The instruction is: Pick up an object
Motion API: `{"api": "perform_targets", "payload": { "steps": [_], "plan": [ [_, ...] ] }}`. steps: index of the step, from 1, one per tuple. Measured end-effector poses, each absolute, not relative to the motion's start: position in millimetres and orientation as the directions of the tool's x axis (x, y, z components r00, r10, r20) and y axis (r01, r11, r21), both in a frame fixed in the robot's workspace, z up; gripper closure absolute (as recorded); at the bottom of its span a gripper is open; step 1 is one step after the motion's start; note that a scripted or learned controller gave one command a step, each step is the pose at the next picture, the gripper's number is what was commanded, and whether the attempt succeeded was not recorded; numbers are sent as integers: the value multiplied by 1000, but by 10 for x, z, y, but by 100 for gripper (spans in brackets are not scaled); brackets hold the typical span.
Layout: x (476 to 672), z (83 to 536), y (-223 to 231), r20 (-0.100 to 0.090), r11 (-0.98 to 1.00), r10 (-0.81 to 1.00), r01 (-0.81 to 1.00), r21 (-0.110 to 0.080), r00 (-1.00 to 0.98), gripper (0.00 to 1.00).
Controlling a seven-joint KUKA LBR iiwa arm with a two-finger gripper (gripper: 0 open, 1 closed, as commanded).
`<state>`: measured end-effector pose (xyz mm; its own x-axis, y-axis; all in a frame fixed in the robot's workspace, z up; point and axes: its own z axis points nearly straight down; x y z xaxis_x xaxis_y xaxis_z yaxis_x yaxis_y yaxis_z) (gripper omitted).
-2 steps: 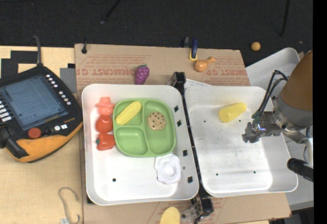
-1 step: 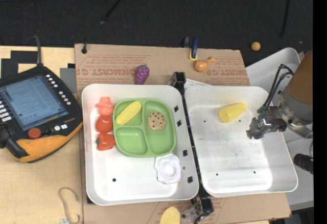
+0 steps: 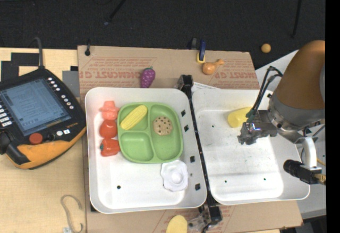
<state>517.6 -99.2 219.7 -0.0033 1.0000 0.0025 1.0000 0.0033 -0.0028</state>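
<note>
Reaching in from the right, the arm's gripper (image 3: 249, 133) hangs low over the right bin (image 3: 249, 184), just beside a yellow object (image 3: 237, 117) lying near the bin's far wall. Whether the jaws are apart or together, I cannot tell. The left bin (image 3: 106, 184) holds a green tray (image 3: 139, 148).

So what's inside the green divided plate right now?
The green plate holds a corn cob and a cookie, each in its own upper compartment. What lies beneath them is covered.
</note>
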Motion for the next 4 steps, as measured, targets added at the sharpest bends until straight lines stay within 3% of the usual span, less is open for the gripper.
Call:
{"api": "perform_targets", "payload": {
  "steps": [2, 4],
  "plan": [
    [5375, 2258, 98, 2, 4, 1000, 1000, -2, -4, 100],
    [5741, 2361, 902, 1, 2, 1000, 1000, -2, -2, 100]
  ]
}}
